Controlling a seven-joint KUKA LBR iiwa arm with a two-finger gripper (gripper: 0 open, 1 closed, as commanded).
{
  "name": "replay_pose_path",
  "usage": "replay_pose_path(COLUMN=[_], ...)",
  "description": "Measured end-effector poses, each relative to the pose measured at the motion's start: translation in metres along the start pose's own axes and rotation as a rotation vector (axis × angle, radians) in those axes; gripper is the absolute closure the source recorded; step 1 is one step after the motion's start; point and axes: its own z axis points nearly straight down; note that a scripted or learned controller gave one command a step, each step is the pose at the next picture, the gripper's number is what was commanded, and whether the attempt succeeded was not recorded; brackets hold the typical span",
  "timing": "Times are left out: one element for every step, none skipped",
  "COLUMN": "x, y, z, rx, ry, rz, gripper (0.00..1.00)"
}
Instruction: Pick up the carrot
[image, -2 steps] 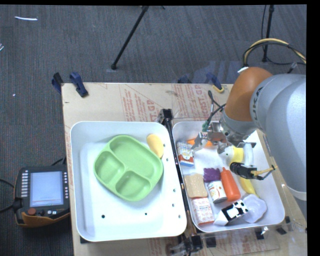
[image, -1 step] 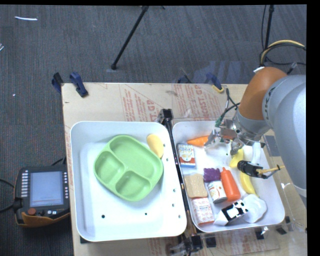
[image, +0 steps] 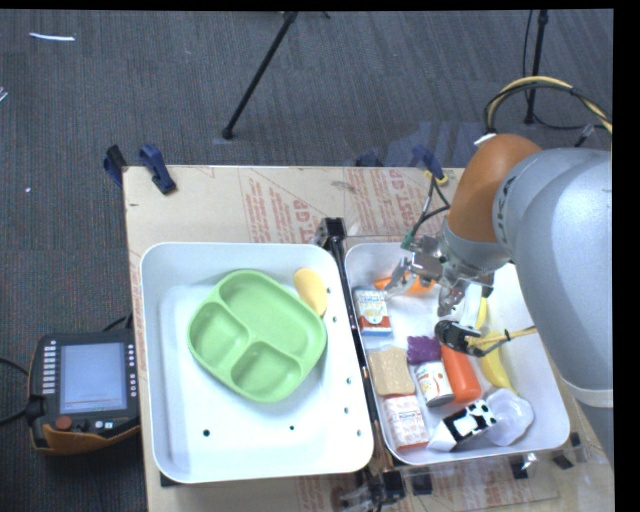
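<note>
Carrot (image: 461, 372): lying in the right bin (image: 545, 385), orange, lengthwise toward the near edge, just below my gripper (image: 452, 298). Grip state: cannot tell from this angle; nothing seen held. Around the carrot: banana (image: 492, 360) to its right, small can (image: 434, 383) touching its left side, purple piece (image: 423, 349) beyond that, cracker (image: 391, 371), juice box (image: 372, 308), red-white packet (image: 406, 421), black-white box (image: 466, 423) at the near end. Left bin (image: 170, 400): green divided plate (image: 258, 335), yellow piece (image: 312, 290) at its far right corner. My arm (image: 560, 270) comes in from the right, orange band (image: 490, 185) above the wrist, wrist angled down over the right bin's far half.
</note>
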Motion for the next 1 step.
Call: replay_pose_path(x=[-0.0323], y=[0.0101], z=[-0.0004], rx=[-0.002], ry=[-0.001], rz=[0.206], gripper=[0.00])
